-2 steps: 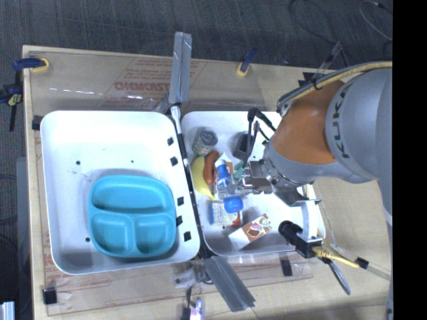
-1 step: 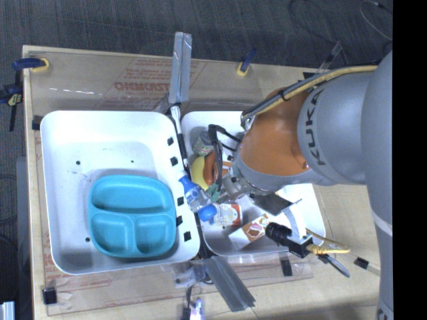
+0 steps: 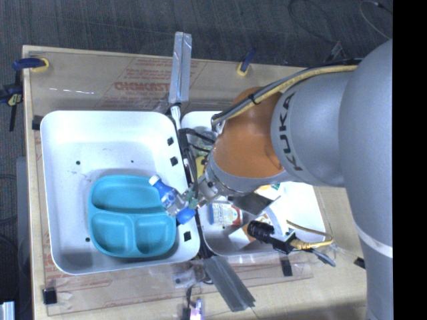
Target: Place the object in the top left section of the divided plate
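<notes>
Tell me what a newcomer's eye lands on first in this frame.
The big grey arm with its orange band dominates, reaching in from the right over the right bin. Next is the blue divided plate in the left bin, vivid against the white. At the plate's right edge, the gripper sits by a small bottle with a blue cap; whether it grips the bottle is unclear.

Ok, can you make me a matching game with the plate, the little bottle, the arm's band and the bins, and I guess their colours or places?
Things:
1. plate
2. bottle
3. band
4. bins

Clues:
A. orange
B. white, side by side
C. turquoise, in the left bin
D. at the plate's right edge, blue cap

Pairs: 1-C, 2-D, 3-A, 4-B
</notes>
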Robot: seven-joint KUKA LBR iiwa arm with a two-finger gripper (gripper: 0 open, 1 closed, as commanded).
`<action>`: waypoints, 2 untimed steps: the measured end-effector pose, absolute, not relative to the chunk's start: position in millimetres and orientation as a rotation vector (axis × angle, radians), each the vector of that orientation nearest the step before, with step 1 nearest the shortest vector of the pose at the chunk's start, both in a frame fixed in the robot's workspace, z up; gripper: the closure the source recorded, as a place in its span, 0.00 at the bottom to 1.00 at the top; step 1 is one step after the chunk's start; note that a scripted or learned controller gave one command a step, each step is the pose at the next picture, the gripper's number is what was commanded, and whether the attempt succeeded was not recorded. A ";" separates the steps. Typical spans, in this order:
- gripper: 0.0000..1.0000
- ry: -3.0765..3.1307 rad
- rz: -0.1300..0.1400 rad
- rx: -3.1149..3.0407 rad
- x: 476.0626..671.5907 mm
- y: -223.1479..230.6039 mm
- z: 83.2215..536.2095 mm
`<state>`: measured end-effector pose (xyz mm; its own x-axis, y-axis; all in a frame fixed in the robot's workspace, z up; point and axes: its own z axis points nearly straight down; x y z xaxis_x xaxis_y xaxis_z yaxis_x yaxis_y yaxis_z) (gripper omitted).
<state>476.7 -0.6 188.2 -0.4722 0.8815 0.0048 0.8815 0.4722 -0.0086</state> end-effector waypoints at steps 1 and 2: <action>1.00 -2.878 0.006 -1.234 476.4 -23.2 188.0; 1.00 -2.875 0.004 -1.254 547.2 -67.6 188.3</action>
<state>547.2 -67.6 188.3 -0.6804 0.7329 0.0035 0.7329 0.6804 -0.0044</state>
